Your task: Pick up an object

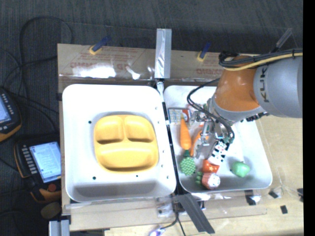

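The right bin [256, 146] holds several small toys. An orange carrot [184, 134] lies near its left wall, with a green bumpy ball [187, 165] just below it. A white die with red spots [212, 181] and a red-orange piece [209, 166] sit near the front. A green rounded toy [240, 169] lies at the front right. My gripper [205, 137] hangs low over the middle of this bin, just right of the carrot and above a white piece with black marks [219, 152]. Cables and the wrist hide what lies right beneath it.
The left bin [78, 102] holds a yellow divided plate [126, 141]. A metal post [163, 53] stands behind the wall between the bins. The grey and orange arm [246, 90] covers the right bin's back corner. A pendant and a handheld screen [42, 159] lie on the floor at the left.
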Motion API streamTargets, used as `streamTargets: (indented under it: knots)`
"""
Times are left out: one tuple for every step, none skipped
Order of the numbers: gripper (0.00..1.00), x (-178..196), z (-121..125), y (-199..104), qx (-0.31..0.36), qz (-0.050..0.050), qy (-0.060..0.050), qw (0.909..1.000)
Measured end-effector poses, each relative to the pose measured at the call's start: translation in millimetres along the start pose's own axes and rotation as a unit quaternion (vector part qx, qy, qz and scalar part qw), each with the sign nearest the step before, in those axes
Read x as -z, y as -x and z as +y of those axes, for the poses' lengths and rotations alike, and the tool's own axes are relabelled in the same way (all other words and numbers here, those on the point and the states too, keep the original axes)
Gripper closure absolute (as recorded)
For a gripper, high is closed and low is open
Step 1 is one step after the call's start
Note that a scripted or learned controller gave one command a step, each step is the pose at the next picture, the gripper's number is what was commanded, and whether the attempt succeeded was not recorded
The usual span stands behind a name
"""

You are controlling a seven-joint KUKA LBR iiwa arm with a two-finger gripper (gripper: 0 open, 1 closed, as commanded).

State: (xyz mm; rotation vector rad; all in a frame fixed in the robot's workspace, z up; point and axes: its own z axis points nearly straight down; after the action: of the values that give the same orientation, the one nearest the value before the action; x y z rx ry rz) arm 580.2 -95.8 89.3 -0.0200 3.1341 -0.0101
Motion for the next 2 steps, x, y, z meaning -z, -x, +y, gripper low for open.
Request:
streamTargets:
  knots:
    - [0.0, 0, -1, 14, 0.093, -0.001, 0.001, 0.9956]
    - [0.0, 1, -5, -10, 0.088, -0.006, 0.001, 0.9961]
